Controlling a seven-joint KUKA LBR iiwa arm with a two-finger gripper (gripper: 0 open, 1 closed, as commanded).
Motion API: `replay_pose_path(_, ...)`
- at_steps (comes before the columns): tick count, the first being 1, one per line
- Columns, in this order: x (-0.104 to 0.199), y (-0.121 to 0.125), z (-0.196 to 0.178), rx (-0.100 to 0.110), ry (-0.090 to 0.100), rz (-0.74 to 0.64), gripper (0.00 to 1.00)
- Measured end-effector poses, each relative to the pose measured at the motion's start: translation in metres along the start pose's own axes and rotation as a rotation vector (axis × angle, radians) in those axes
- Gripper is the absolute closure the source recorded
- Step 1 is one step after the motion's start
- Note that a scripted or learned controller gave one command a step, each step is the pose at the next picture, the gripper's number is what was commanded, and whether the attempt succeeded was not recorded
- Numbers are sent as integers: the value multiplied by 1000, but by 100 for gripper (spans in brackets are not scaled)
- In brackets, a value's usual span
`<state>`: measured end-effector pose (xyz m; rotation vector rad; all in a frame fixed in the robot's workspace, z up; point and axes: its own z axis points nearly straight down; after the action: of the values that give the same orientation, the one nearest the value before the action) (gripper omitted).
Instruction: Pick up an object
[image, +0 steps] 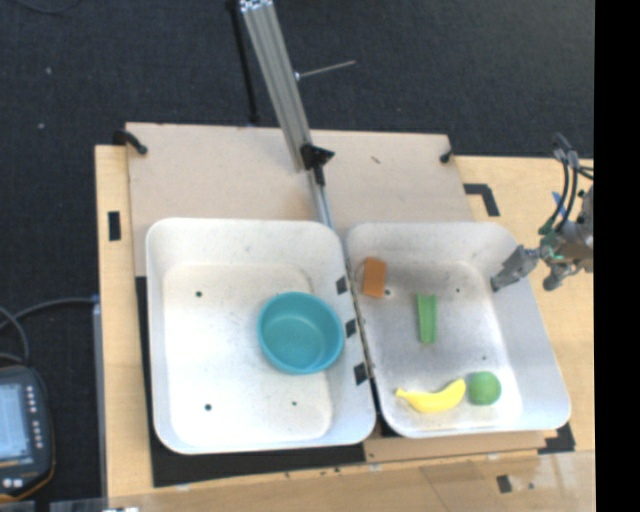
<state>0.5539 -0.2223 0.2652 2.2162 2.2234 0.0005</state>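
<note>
Grey gripper (530, 266) hovers over the right bin's (520, 400) upper right rim, fingers spread, holding nothing; banana (432, 398), green ball (484, 388), green block (427, 319), orange block (373, 277) lie unpicked; task barely begun.

A robot lab: a plywood bench (300, 170) on dark carpet (100, 70), two white bins (180, 250) side by side, an aluminium camera mast (280, 80), and a teach pendant (20, 425) (bottom left).

Yellow banana (432, 398) lies beside green ball (484, 388), right bin's (520, 405) near edge.
</note>
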Motion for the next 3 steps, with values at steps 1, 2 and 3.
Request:
replay_pose_path(1,0,0,0,0,0,0,0)
replay_pose_path(2,9,2,55,5,1,-1,0)
replay_pose_path(3,11,10,101,5,0,0,0)
